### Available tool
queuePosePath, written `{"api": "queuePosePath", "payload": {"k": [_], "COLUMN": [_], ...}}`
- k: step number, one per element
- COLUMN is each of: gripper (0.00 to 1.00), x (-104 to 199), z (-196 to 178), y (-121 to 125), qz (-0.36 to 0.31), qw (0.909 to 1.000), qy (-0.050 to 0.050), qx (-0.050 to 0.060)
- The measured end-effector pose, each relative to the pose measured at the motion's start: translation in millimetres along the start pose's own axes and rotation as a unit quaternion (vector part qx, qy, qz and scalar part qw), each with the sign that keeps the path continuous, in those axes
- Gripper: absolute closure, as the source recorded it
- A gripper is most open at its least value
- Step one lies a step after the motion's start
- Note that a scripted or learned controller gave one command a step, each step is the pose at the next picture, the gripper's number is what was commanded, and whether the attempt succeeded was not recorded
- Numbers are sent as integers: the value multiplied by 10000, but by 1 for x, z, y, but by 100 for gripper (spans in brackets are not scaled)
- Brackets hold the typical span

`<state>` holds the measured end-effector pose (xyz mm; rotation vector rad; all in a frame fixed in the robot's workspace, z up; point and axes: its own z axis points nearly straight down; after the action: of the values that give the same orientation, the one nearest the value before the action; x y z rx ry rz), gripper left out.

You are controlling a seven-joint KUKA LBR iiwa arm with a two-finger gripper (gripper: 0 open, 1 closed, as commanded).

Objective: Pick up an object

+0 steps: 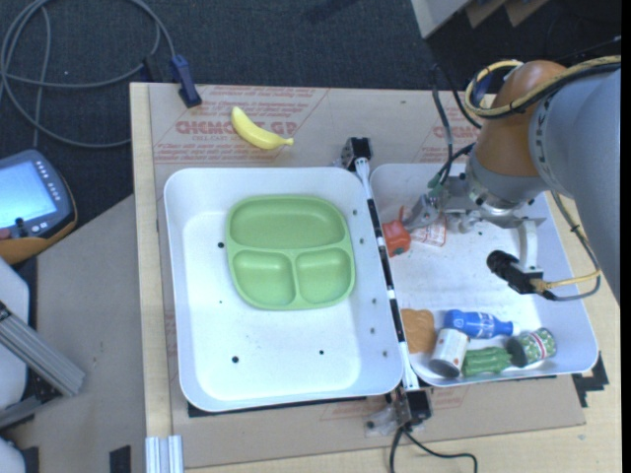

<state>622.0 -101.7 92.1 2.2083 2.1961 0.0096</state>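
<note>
**Over the right bin, nothing lifted yet**

Near the right bin's (567, 264) upper left corner lies a small orange object (395, 237), just beside the gripper (431, 217), not between its fingers. Cannot tell how the jaws stand. Remains undone: grasp and lift. Along the lower edge sit a blue bottle (477, 322), cans, a green item. Left, a green tray (290, 250).

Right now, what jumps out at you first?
The big green divided plate in the middle of the left bin stands out most. A yellow banana lies on the bench behind that bin. The grey arm with its orange band reaches over the right bin, near a small orange object.
</note>
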Motion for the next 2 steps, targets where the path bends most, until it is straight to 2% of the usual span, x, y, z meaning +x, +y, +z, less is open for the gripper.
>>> {"api": "queuePosePath", "payload": {"k": [1,2], "gripper": [0,0], "x": [7,-33], "z": [5,4], "y": [34,-20], "qz": [-5,-28], "qw": [9998,9999], "qy": [71,65], "qx": [179,76]}}
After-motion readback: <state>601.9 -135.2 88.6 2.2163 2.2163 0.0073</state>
